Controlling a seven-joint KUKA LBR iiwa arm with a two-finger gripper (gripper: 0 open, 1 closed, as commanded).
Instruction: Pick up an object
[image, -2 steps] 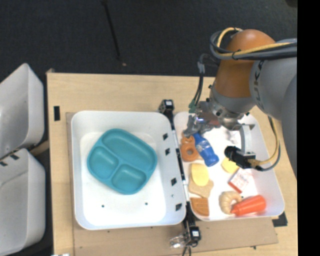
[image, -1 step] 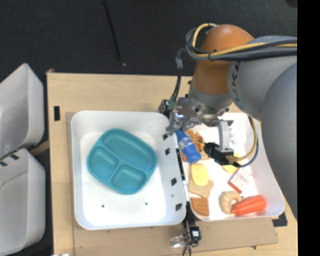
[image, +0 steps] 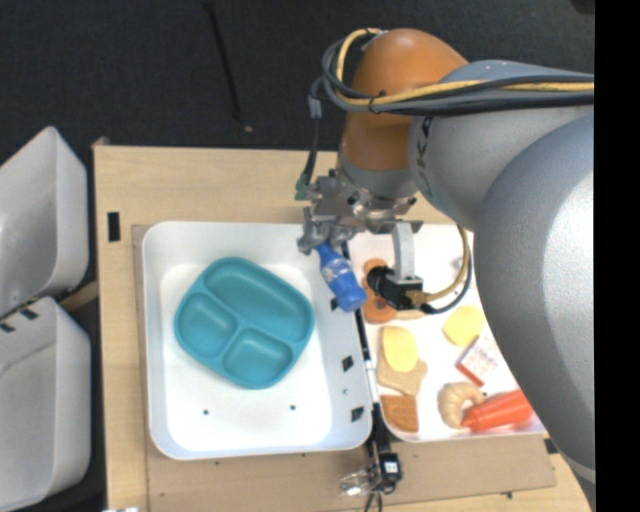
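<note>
Looking first at the arm, grey with an orange band, reaching in from the right and ending in the gripper above the ridge between the two bins. Finding the wooden bench spreading out beneath and all around the gripper. Meeting the left bin just left of and below the gripper, and the right bin just right of and below it, partly covered by the arm. Noting a teal divided plate lying flat in the left bin, down-left of the gripper and apart from it. Seeing a blue bottle-like object slanting down-right from the gripper's tip, touching it at its upper end and crossing the ridge; not being able to tell whether the gripper is open or closed on it. Passing to the clutter crowding the right bin, all down-right of the gripper: an orange carrot-like piece farthest off, a tan toast-shaped piece, a pale yellow piece overlapping it, a brown waffle piece, a tan curled pastry, a second yellow piece, a red and white packet, and an orange disc nearest, just beside the blue object's lower end.
</note>
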